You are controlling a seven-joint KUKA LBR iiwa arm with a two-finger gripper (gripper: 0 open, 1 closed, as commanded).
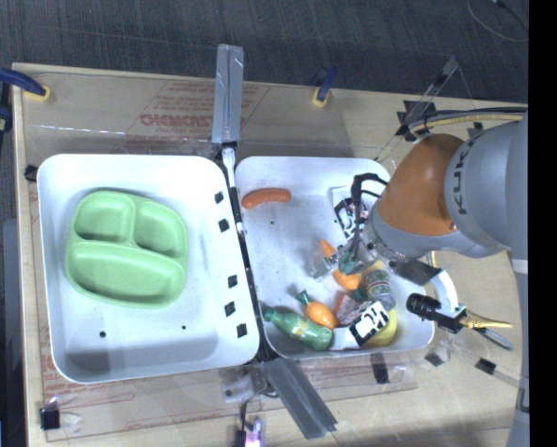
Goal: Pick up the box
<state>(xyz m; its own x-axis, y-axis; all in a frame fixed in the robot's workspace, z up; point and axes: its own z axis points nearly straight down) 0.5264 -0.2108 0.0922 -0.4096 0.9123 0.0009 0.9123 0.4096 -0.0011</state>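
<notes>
Box point(372, 320): small, black-and-white label face up, yellow along its right side, lying tilted. It sits in the right bin point(288, 226), near the bin's front right corner, close to the front wall. Left side just beside an orange item point(319, 315) and a green bottle point(297, 328); can't tell if touching. Part of the upper edge is tucked under the cluttered items above it.

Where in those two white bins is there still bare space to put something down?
Left bin: bare floor below the green tray. Right bin: bare middle between the sausage and the green bottle. Its lower right corner is crowded.
</notes>
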